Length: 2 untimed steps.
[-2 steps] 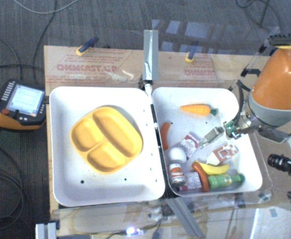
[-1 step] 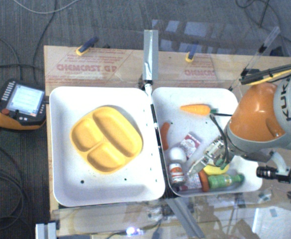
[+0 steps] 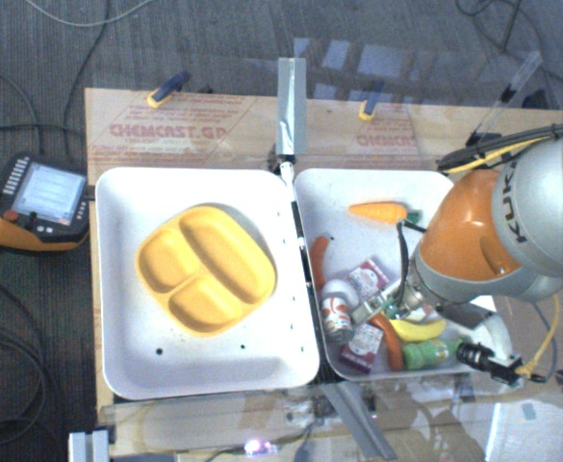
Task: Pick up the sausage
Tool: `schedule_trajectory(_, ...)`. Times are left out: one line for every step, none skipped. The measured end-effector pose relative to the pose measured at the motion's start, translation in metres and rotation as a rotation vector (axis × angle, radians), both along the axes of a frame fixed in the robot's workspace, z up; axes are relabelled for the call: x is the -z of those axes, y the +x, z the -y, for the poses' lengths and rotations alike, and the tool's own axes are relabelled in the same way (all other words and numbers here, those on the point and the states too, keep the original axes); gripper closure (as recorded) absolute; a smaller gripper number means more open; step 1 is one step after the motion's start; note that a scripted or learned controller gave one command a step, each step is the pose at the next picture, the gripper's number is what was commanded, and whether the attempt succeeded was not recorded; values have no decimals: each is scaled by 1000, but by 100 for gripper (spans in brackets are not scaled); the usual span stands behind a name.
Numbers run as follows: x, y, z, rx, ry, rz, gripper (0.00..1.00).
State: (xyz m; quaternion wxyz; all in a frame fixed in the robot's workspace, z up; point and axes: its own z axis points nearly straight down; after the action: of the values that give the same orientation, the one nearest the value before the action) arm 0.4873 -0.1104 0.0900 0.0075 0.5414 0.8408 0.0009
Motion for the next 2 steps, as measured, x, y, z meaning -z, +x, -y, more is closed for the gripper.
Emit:
schedule_trajectory(-10,2,0,0,1,4,100)
schedule_trajectory(-93,10,-80,242,6,-15,100)
